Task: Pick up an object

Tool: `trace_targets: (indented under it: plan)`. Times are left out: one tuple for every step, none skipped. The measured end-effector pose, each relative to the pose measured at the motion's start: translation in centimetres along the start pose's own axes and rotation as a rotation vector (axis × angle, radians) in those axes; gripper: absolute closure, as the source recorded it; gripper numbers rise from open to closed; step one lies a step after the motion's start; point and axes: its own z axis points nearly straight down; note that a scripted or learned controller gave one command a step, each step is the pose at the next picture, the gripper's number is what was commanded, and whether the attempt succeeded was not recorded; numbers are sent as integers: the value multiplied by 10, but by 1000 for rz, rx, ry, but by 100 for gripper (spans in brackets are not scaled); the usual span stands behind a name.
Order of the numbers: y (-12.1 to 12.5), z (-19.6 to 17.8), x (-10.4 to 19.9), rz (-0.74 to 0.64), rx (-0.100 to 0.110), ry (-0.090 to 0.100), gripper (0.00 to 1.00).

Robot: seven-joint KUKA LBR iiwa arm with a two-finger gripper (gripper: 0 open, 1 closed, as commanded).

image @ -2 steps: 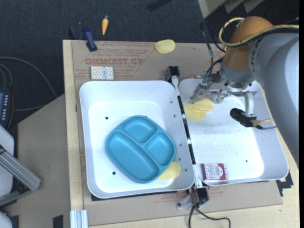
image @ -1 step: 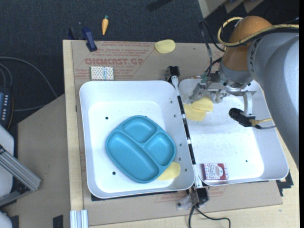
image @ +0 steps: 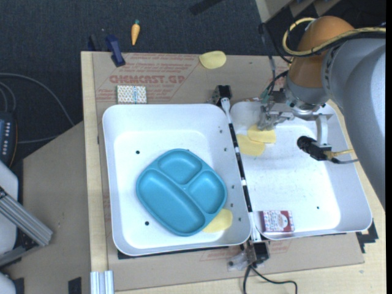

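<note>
Gripper (image: 267, 122) lowered into far left corner of right bin (image: 318, 216), directly over yellow piece (image: 262, 136); finger opening and any hold not discernible. Second yellow piece (image: 251, 146) just beside first, near bin divider. Small red-and-white packet (image: 275, 221) at near left corner. Blue divided plate (image: 180, 192) in left bin (image: 122, 133), yellow item (image: 219, 222) against its near edge.
</note>
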Motion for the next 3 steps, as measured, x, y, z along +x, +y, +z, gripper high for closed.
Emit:
trace_targets:
  plan:
    - [0, 0, 0, 0, 1, 0, 0]
    - [-2, 12, 5, 1, 7, 2, 0]
    - [1, -2, 5, 0, -4, -1, 100]
